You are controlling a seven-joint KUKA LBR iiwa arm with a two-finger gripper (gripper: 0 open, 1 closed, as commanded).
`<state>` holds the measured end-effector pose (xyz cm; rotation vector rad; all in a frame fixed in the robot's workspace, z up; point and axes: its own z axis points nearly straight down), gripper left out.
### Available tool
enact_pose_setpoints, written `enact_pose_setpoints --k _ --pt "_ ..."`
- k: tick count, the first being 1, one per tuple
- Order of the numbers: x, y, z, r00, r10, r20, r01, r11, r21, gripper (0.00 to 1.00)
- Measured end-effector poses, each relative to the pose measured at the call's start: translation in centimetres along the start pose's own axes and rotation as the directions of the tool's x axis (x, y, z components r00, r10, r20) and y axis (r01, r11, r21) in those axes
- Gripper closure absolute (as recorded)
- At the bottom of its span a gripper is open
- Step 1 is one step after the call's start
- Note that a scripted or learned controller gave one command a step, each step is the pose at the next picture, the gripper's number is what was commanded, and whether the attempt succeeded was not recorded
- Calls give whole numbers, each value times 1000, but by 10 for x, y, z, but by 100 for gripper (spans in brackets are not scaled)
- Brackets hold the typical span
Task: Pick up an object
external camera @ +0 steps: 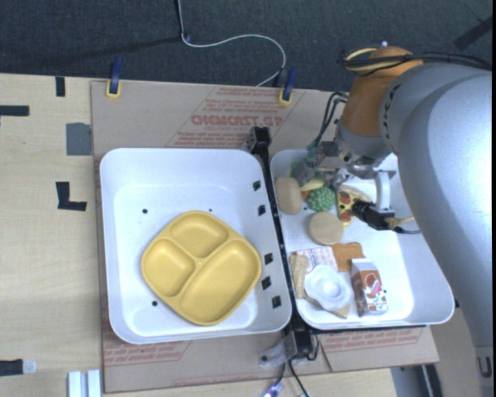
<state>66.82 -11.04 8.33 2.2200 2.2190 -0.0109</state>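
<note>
Upright, small carton (369,288), top leftward.

Grey arm (446,139) reaching down, claw (335,176) lowered.

A broad, smooth grey arm (450,131) is seen, rounded like a shell. An orange band (368,106) is wrapped above the wrist, edged with a yellowish ring. Thin black cables (331,118) are strung beside it, and the tool (335,172) is built of small dark and metal parts.
</note>
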Motion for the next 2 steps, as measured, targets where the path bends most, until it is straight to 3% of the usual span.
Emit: enact_pose_setpoints --k 1,2 --pt "4 -2 -7 1000 -2 -4 2 1000 8 100" --pt "58 -41 -117 1000 -7 -9 7 1000 -8 100"
